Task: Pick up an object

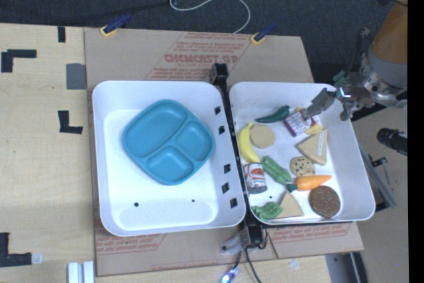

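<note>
Gripper (318, 103) sits over the far right part of the right bin (358, 172), fingertips just above a small red-and-white packet (295, 123). Can't tell the finger state — the tips blur into the packet and the bin wall. Nothing visibly held.

No object is picked yet; the candidates all lie in the right bin: banana (246, 144), round cracker (262, 136), green pepper (273, 115), cheese wedge (315, 148), cookie (301, 165), carrot (311, 182), brown patty (324, 201), small can (255, 177). The left bin (112, 142) has the blue divided plate (168, 141).

Risks, my read: packet is flat and thin, so the fingers may close over it and come up empty. The cheese wedge lies just beside it — a descent slightly off could nudge both or pinch the wrong one. The bin wall is near too; the wrist could clip it.
</note>
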You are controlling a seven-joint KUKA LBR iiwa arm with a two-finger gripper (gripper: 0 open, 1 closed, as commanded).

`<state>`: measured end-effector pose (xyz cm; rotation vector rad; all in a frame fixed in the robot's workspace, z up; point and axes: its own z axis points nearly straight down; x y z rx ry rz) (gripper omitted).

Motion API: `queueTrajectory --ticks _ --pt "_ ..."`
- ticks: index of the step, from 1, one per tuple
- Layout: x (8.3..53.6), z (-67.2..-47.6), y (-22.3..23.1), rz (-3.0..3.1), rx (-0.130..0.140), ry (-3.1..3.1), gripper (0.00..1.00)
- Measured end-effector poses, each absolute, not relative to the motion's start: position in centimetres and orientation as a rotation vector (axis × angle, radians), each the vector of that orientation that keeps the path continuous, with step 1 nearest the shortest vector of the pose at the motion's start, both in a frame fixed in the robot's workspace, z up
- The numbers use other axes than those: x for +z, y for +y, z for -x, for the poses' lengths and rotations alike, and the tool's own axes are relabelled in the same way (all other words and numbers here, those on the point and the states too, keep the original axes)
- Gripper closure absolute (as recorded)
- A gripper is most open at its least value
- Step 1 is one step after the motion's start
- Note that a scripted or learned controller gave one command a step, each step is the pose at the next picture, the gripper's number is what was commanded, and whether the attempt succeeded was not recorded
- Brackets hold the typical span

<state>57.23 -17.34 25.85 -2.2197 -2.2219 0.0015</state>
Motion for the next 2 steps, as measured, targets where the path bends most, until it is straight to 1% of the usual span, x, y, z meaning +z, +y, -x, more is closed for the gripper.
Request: queueTrajectory --ticks 1,2 --pt "26.8 -57.2 -17.3 2.218 0.003 -2.222 1.0" --pt "28.3 -55.7 -8.0 2.209 -0.002 -2.23 1.0"
